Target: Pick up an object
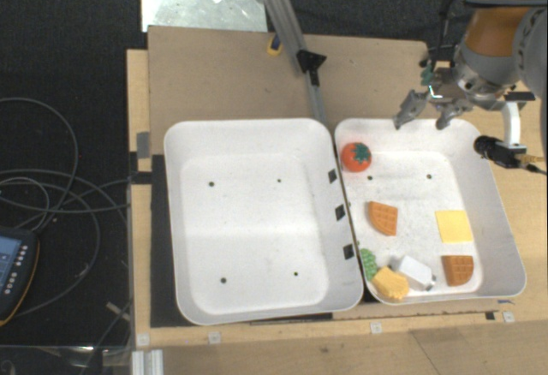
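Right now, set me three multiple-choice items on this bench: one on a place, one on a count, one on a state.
1. Where does the tomato lie?
A. right bin's far left corner
B. left bin's middle
C. on the bench outside both bins

2. How many waffle pieces lie in the right bin?
A. none
B. two
C. five

3. How does the gripper stand?
A. open above the right bin's far edge, holding nothing
B. shut on the tomato
C. down in the left bin

Key: 1 A, it sits by the divider at the far end. 2 B, one mid-bin, one near the front. 3 A, its fingers are spread with nothing between them.
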Robot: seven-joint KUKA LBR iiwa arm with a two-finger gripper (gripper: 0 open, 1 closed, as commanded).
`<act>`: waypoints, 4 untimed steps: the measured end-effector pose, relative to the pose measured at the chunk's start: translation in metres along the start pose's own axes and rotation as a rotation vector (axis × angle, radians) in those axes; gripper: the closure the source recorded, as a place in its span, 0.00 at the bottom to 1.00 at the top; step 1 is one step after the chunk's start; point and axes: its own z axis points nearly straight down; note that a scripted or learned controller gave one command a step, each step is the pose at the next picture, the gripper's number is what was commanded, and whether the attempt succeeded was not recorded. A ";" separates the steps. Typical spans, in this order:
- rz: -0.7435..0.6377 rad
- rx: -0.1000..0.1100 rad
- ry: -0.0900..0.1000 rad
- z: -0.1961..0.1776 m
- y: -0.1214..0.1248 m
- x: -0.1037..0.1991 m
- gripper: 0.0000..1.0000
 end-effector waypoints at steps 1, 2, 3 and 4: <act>-0.002 -0.004 -0.002 -0.003 0.001 0.000 0.00; -0.001 -0.001 -0.001 0.057 0.006 -0.003 0.00; 0.003 0.002 -0.001 0.116 -0.001 -0.007 0.00; 0.002 -0.004 -0.002 0.116 0.000 -0.006 0.00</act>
